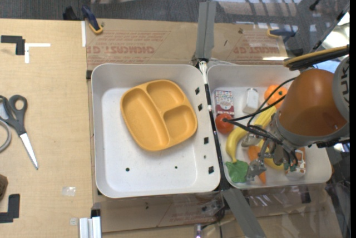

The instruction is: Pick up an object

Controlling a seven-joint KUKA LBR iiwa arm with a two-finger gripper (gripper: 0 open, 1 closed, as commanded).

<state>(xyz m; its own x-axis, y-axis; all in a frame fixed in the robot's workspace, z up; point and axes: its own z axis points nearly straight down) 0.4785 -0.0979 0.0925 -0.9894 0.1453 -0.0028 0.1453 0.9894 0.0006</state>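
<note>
The right bin (245,68) holds a pile of toy food. A yellow banana (233,143) lies beside a red tomato (223,123), with a red-and-white carton (224,100) and a small white bottle (252,99) behind them. An orange fruit (273,92) is partly hidden by the arm. A green leafy piece (237,171) and an orange carrot-like piece (257,169) lie at the front. My gripper (271,156) is low in this bin, over the banana's right end and the small items by it. The orange band (308,109) hides the back right of the bin.
The left bin (105,137) holds a yellow divided plate (159,114). Scissors (21,125) lie on the wooden bench at the far left. A small white-and-orange packet (299,163) sits right of the gripper. Black cables run from the arm across the banana.
</note>
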